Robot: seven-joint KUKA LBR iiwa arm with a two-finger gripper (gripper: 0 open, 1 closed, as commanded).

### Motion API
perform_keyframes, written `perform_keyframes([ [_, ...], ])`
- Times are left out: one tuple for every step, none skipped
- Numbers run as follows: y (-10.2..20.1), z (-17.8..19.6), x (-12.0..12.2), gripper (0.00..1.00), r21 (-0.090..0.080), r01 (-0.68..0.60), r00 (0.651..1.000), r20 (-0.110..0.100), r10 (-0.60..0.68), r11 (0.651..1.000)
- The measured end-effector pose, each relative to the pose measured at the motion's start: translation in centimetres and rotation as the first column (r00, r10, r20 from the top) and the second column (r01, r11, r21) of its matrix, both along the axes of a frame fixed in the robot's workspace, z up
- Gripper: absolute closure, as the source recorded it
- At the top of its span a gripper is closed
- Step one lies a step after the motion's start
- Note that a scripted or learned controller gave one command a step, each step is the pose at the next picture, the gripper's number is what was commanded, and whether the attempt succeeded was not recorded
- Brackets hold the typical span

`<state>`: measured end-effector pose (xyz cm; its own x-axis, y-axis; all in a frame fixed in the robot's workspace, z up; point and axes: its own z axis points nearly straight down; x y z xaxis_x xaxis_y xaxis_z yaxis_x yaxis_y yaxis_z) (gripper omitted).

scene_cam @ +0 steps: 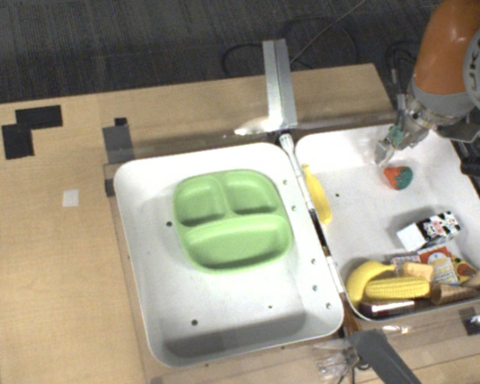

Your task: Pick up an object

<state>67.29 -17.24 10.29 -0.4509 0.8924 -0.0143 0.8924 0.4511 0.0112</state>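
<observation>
Plainly, the nearest candidate for a pick is the small red-and-green toy (398, 176), perhaps a strawberry, lying alone on the floor of the right bin (365, 229) toward its far side. The claw (398, 136) sits just above and behind it in this view, near the bin's far wall, and whether it is open or closed cannot be told at this size and blur; nothing shows as gripped.

The main risk, as I judge it, is a miss. The toy is small and rounded, so a descent slightly off centre could nudge it sideways or send it rolling across the smooth white floor. A second risk is the far wall: the claw is close to it, and a move drifting that way might catch the rim (the slanted view makes the true gap hard to read).

The cluttered near corner of the same bin, with a banana (364, 280), corn cob (395, 287) and small boxes (429, 230), would invite a tangled or double grab if the target were there.

The arm (464, 58) enters from the right, its orange band high over the bin's far right corner, the wrist angled down and leftward. The green divided plate (231, 217) rests in the left bin, well apart.
</observation>
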Motion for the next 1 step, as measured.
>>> perform_keyframes([
  [0.38, -0.22, -0.21, 0.0, 0.007, -0.004, 1.0, -0.014, 0.004, 1.0],
])
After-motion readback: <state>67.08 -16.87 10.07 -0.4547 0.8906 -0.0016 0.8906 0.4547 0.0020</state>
